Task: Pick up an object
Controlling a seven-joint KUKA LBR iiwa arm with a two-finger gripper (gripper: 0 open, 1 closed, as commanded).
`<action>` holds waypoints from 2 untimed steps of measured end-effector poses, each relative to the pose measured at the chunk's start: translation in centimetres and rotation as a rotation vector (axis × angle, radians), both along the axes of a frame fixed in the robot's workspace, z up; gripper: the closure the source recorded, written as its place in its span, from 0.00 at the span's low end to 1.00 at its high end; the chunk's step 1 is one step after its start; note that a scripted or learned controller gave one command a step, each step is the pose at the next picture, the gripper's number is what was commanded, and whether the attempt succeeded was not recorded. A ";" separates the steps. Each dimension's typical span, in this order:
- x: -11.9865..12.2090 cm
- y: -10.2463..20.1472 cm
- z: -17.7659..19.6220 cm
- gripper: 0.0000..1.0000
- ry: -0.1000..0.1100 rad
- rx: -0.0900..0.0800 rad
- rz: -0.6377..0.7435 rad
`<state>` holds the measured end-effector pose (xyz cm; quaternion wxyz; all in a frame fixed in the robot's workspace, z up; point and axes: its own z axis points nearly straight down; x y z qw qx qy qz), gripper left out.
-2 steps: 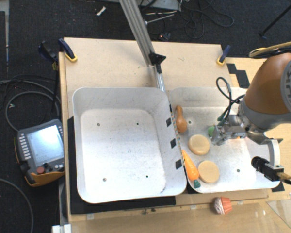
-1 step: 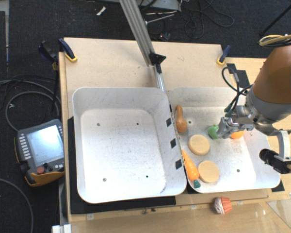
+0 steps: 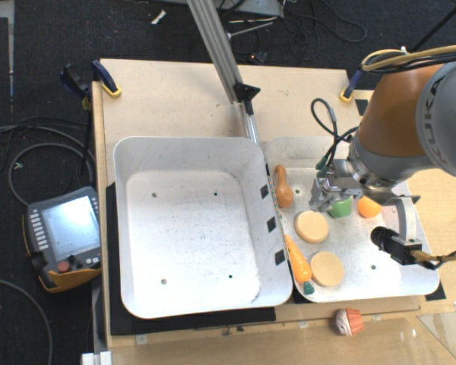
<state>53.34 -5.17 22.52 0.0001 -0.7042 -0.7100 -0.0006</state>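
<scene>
Fingers (image 3: pixel 328 196) | spread cannot be told | green object (image 3: pixel 340 207) just beside, right bin (image 3: pixel 422 280)

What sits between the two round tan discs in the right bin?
Nothing: the camera view shows bare white bin floor between the upper disc and lower disc.

The arm (image 3: pixel 410 120) enters from the right side of the camera view, its broad orange band uppermost and the grey wrist section below it, angled down and toward the left. A black cable loops out from the wrist on its left side and runs back down to the tool. The gripper (image 3: pixel 328 195) hangs at the end of the wrist as a metallic grey block, pointing downward, low over the right-hand bin. From this slanted overhead angle the wrist body covers much of the tool, so how the jaws stand cannot be made out.
</scene>
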 end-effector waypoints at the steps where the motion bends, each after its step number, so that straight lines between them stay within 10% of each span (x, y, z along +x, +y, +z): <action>1: 1.7 4.2 0.7 1.00 -0.002 0.000 -0.001; 2: 4.1 9.3 1.7 1.00 -0.003 0.001 0.000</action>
